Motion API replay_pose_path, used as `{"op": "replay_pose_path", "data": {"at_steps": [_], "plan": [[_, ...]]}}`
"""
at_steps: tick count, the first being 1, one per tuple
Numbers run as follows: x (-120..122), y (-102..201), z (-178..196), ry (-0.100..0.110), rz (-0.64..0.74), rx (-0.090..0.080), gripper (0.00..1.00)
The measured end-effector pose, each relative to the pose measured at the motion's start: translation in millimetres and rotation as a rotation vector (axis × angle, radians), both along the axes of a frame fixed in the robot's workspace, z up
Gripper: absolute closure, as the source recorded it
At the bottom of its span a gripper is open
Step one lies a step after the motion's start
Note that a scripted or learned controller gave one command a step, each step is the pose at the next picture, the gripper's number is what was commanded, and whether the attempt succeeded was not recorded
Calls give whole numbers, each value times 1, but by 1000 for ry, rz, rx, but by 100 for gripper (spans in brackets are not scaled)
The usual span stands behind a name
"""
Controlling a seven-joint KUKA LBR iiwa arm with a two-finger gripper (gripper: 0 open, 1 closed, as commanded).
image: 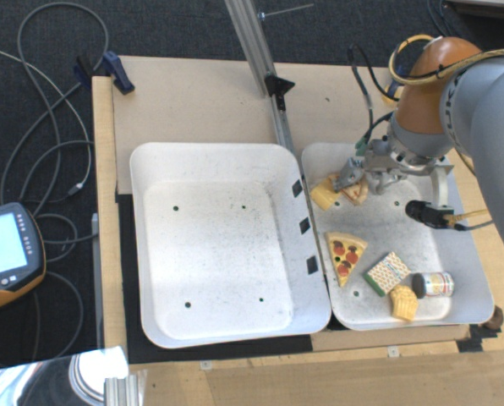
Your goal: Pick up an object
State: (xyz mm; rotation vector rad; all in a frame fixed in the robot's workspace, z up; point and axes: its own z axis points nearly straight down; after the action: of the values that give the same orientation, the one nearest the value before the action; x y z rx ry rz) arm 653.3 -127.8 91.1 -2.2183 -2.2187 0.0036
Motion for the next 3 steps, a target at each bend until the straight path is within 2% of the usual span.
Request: {"op": "replay_pose_path", "data": {"at_steps": [1, 2, 3], "plan": [[0, 0, 13, 1, 2, 0, 100], [3, -1, 78, -11, 1, -3, 100], [-1, -7, 127, -12, 0, -3, 100]]}}
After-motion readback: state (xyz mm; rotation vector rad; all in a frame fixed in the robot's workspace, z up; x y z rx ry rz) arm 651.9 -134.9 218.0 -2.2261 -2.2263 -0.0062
